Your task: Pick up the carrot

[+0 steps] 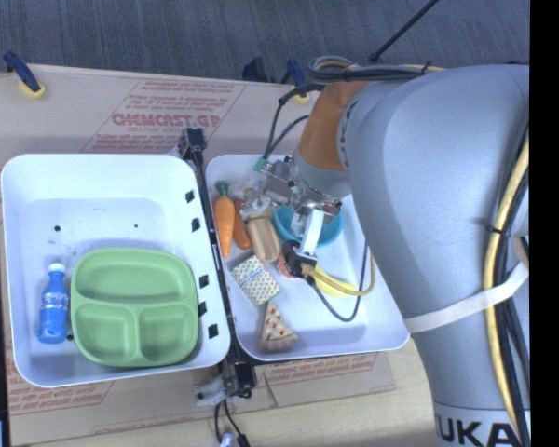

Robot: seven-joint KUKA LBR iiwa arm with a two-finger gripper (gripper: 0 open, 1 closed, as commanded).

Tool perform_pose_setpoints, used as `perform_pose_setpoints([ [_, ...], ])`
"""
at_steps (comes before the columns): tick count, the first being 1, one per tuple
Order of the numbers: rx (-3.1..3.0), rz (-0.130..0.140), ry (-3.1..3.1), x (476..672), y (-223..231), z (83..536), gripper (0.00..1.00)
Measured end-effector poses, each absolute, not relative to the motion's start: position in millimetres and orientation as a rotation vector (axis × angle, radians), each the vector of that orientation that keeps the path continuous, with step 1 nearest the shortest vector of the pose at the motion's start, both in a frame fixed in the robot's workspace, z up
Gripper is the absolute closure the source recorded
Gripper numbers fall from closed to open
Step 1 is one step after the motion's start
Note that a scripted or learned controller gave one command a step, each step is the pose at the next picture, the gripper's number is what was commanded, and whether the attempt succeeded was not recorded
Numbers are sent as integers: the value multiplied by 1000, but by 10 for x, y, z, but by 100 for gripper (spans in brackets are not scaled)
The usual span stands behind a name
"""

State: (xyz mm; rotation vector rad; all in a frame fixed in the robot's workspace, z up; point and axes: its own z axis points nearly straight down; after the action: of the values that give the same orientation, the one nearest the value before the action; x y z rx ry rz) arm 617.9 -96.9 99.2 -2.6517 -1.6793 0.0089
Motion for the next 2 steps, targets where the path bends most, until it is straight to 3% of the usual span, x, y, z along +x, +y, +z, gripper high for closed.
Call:
perform_pose_setpoints([
  [1,-2798,2,-1422,6581,-491,1956,0],
  [2,-2846,23,-1312,6368,-423,1903,0],
])
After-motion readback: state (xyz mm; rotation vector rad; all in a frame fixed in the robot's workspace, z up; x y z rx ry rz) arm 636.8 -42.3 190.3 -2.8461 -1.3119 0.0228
